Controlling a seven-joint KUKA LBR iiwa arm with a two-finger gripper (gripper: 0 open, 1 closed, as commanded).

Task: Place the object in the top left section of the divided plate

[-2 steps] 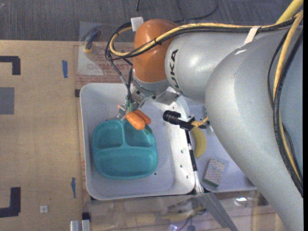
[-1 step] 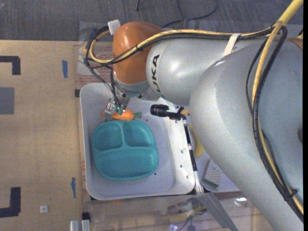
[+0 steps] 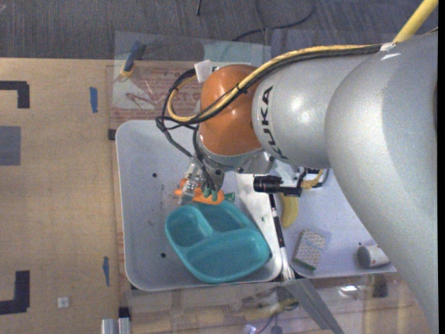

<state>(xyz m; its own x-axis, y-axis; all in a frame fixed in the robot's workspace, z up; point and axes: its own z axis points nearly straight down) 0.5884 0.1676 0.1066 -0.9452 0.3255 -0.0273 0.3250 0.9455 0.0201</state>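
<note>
Look at the left bin [image 3: 139, 186]: the teal plate [image 3: 217, 245] lies in its lower part, three sections, nothing in them that you can see. Just above the plate's upper rim sits a small orange object [image 3: 208, 196], touching or nearly touching that rim. That is most likely the task's thing, and it is not yet inside any section.

The gripper [image 3: 207, 185] hangs right over the orange object, coming down from the orange band [image 3: 226, 117] of the arm. It looks lined up to take or carry the piece the short way onto the plate. Whether the fingers are open, closed or gripping the object, you cannot tell; the wrist and cables hide them.

In the right bin [image 3: 334, 263] lie a banana [image 3: 289, 211], a speckled sponge [image 3: 310, 248] and a small grey cup [image 3: 372, 256], well apart from the work.
</note>
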